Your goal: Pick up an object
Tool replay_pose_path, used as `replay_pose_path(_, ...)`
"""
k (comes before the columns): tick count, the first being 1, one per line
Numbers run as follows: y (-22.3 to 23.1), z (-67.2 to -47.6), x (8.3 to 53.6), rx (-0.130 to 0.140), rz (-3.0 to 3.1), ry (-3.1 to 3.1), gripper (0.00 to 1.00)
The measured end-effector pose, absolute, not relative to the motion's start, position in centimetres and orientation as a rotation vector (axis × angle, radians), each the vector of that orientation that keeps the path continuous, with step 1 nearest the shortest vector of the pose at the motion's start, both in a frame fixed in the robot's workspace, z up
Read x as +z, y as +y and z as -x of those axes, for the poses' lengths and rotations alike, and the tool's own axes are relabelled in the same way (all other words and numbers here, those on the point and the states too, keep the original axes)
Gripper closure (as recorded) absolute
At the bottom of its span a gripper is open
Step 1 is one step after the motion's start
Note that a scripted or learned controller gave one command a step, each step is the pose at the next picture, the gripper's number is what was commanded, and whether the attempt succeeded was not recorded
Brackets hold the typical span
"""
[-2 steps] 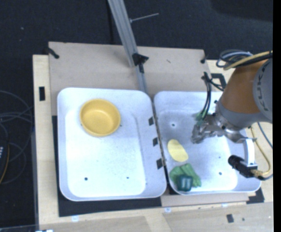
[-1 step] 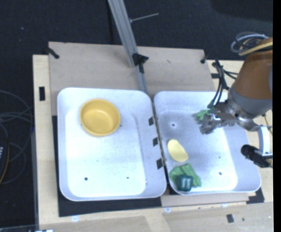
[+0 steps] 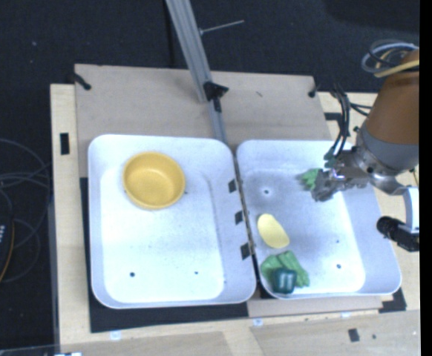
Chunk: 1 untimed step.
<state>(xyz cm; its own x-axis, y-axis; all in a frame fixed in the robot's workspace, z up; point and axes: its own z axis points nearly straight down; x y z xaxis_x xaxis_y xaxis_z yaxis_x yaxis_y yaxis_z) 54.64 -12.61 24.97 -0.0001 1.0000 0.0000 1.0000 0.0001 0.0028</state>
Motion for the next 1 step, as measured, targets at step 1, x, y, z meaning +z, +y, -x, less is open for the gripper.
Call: replay_pose_path(1, -7.97, -54.37, 25.53, 0.002, -2.217, 2.225, 1.0)
